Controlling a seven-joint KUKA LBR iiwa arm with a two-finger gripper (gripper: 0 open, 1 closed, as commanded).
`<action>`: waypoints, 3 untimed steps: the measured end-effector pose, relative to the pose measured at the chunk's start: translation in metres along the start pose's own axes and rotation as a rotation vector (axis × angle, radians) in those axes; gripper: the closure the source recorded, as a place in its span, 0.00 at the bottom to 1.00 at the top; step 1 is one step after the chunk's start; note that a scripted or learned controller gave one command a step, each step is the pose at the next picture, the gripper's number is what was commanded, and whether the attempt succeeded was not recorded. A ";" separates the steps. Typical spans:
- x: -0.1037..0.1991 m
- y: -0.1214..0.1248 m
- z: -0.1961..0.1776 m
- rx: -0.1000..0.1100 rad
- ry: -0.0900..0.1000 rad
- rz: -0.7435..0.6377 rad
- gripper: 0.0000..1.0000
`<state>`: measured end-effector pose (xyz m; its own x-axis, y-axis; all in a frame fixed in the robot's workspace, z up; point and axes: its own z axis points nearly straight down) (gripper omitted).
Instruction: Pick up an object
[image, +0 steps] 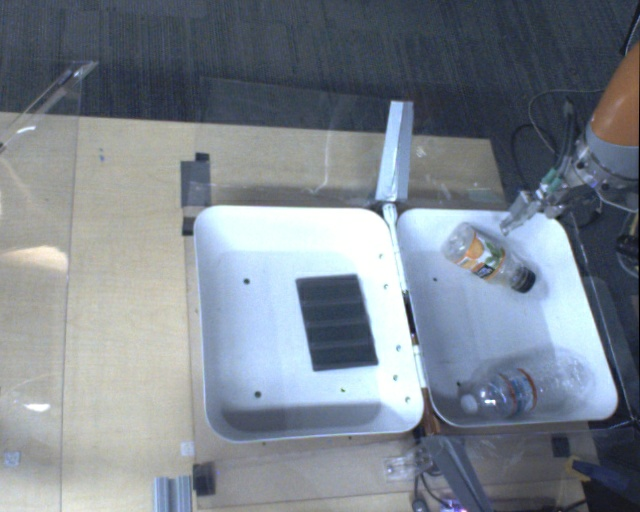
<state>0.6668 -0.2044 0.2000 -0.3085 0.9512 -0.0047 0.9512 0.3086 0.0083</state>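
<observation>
1. Gripper (527, 209): poised over the far right corner of the right bin (590, 330), its slim fingers close together with nothing between them; the grey arm (612, 140) with its orange band enters from the upper right.
2. Small bottle (487, 257) with orange label and dark cap: lying on its side in the far part of the right bin, just beside the gripper but apart from it.
3. Clear bottle (512, 391): lying along the near wall of the same bin.
4. Left bin (225, 300): holds a dark ribbed slab (336, 321) near its centre.
</observation>
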 end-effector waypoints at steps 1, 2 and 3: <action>0.009 -0.027 -0.034 0.000 0.000 -0.181 0.00; 0.009 0.008 0.065 -0.025 -0.016 -0.102 0.00; 0.017 0.010 0.070 -0.015 -0.030 -0.189 0.00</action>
<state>0.6720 -0.1857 0.1304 -0.4811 0.8758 -0.0377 0.8759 0.4820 0.0194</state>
